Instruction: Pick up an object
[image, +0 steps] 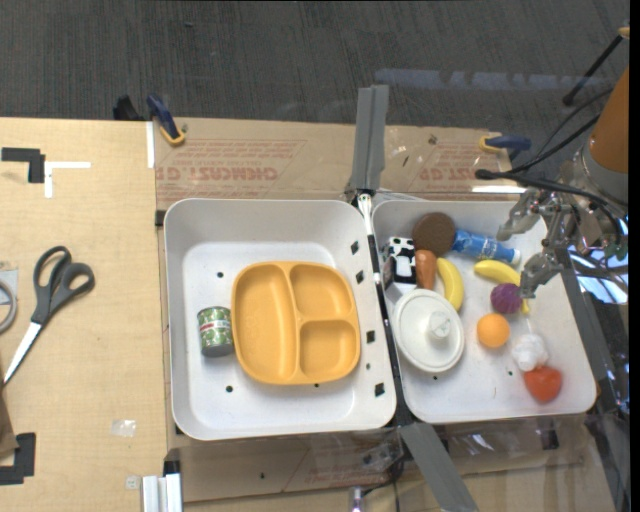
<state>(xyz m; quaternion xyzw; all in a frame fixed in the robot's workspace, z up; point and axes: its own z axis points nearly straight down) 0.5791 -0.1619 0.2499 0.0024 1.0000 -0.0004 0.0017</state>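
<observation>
2 shallow white bins sit side by side on the bench, the left bin (185, 300) and the right bin (570, 395), meeting at a grey divider.

The end effector (530, 250) hangs over the far right part of the right bin, reaching in from the bench's right edge. Its 2 fingers (522, 212) are spread apart with nothing between them; one tip sits near the far wall, the other just above a purple ball (506, 297).

The right bin is crowded. A brown ball (435, 231) lies near its far left corner, with a blue tube (486, 245) just beside it toward the right. A black and white toy (401, 260) sits against the left wall, next to a small orange carrot (427, 268). 2 bananas lie here: one banana (451, 281) beside the carrot, a second banana (497, 271) touching the purple ball. A round white lid (430, 330) rests nearer the front left. An orange (492, 330) sits just in front of the purple ball, then a white lump (530, 349) and a red strawberry (543, 383) toward the front right corner.

In the left bin a yellow divided plate (296, 322) with 3 compartments lies in the middle, and a small green can (214, 331) lies on its side just beside the plate's left edge.

Scissors (45, 295) lie on the bench near its left edge.
</observation>
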